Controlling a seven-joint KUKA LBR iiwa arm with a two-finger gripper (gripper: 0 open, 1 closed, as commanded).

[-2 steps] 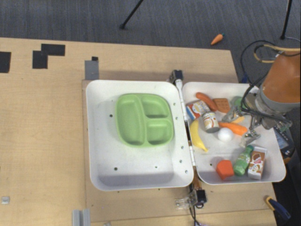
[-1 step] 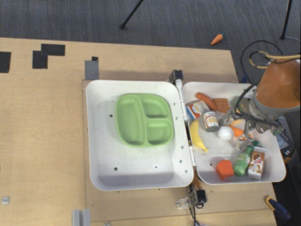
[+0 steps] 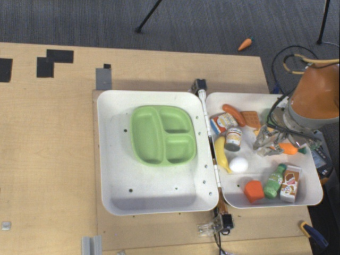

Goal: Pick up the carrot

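Camera view: arm comes in from the right, over the right bin's [image 3: 313, 198] right edge; gripper [image 3: 268, 143] is low inside that bin, near its middle-right.
Carrot: small orange piece [image 3: 290, 149], lying on the bin floor close to the right edge, about halfway between front and back edges.
Carrot vs jaws: just beside the gripper, on its right-edge side, partly under the wrist's shadow. Looks beside the jaws, not between them; touching or not, can't tell.
Jaw state: can't tell, metal parts blur together at this res.
Step in hand: judged as closing in on the carrot; no grasp seen yet.
Do it well: shift gripper toward the right edge so the carrot sits centred btwn the jaws, line the jaws across its short axis, go low to the bin floor, then close. Lift only w/ the carrot clearly pinched.
Risk: carrot is small and near the wall, so it may get nudged against the right edge or skid out.
Neighbours: can [image 3: 232, 138] and white ball [image 3: 239, 165] sit toward the bin's left edge; green bottle [image 3: 273, 180] and carton [image 3: 289, 184] at the front-right corner. All apart from the carrot.
Left bin [image 3: 114, 190]: green tray [image 3: 159, 134], not involved.
Stray: orange carrot-like bit [image 3: 244, 44] on the floor beyond the bench's back edge, out of reach; not taken as the target.
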